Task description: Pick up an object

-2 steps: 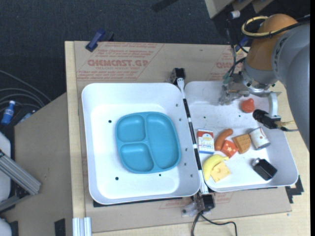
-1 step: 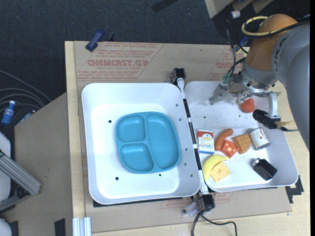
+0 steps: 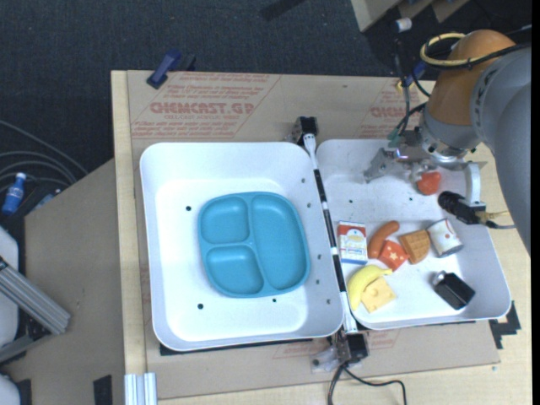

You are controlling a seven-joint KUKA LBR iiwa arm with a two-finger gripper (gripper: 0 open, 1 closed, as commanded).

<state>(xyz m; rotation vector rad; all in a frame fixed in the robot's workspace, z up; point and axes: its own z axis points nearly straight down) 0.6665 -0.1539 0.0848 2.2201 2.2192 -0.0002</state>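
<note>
So the pincer sits at the top of the right bin, at about 1 o'clock in the camera view, and I honestly can't tell how wide it's open or whether it has anything. Nearest candidate is a small red-orange piece, just beside the pincer at its 5 o'clock, maybe touching. It's roundish, so no real long axis to line up on. The rest of the food sits farther off toward 6 o'clock: a sausage lying roughly 2-to-8, a banana, a cheese wedge. Blue plate in the left bin is well apart. My guess: it goes for the red piece.
</note>
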